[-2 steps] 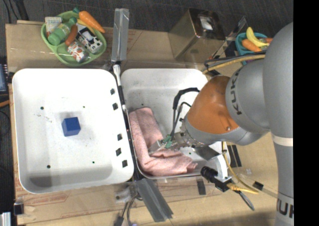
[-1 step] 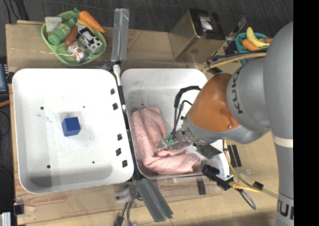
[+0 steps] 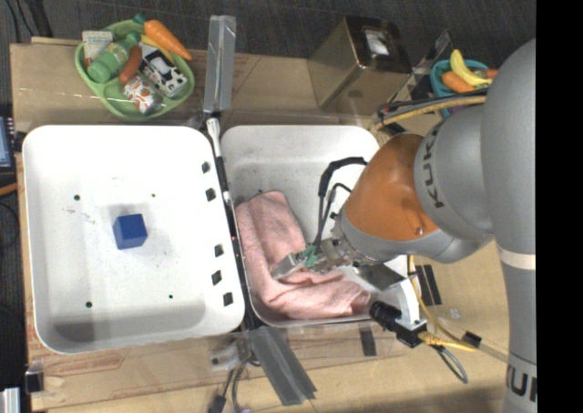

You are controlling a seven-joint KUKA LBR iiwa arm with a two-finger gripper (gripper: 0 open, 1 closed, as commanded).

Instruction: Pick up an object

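the gripper (image 3: 301,262) sits low in the right bin (image 3: 273,142), on the towel (image 3: 273,252) that lies along that bin's left wall. left of the gripper, past the divider, a cube (image 3: 130,230) lies in the left bin (image 3: 55,156), well apart. far behind and left of it, a bowl of toy food (image 3: 135,69) stands on the bench (image 3: 273,83). behind and right of it stands a box (image 3: 357,60).

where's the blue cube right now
The blue cube sits in the left white bin, roughly at its middle, well apart from the pink towel in the right bin.
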